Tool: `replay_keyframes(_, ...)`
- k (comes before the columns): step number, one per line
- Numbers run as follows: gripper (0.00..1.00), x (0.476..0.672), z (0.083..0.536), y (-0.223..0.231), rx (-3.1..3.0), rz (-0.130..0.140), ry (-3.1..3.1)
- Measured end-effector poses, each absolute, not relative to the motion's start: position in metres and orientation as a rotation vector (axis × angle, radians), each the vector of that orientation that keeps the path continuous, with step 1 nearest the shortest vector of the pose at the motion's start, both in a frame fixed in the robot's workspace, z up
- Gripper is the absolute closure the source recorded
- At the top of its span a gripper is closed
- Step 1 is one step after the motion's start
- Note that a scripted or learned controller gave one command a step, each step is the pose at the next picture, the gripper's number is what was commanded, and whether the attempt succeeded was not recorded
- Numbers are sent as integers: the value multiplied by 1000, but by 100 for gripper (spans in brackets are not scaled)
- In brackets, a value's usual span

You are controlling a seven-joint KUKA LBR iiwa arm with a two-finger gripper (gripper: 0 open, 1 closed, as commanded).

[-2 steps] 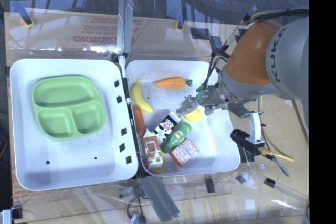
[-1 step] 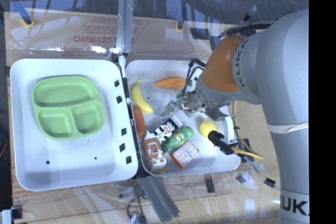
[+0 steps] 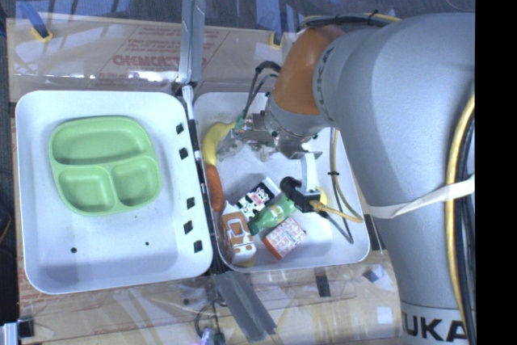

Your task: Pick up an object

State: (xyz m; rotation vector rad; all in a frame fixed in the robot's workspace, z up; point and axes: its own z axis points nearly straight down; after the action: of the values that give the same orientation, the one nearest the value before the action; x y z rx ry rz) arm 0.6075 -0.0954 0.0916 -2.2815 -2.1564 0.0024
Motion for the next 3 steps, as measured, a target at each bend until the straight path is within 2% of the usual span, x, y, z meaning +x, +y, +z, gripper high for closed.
replay_keyframes(1, 0, 625, 193, -86, -2364, -1, -2069)
replay_keyframes(2, 0, 638, 94, -134, -2299, 4, -2136)
replay_keyframes(3, 100, 639, 105, -132, -2289, 5, -2145)
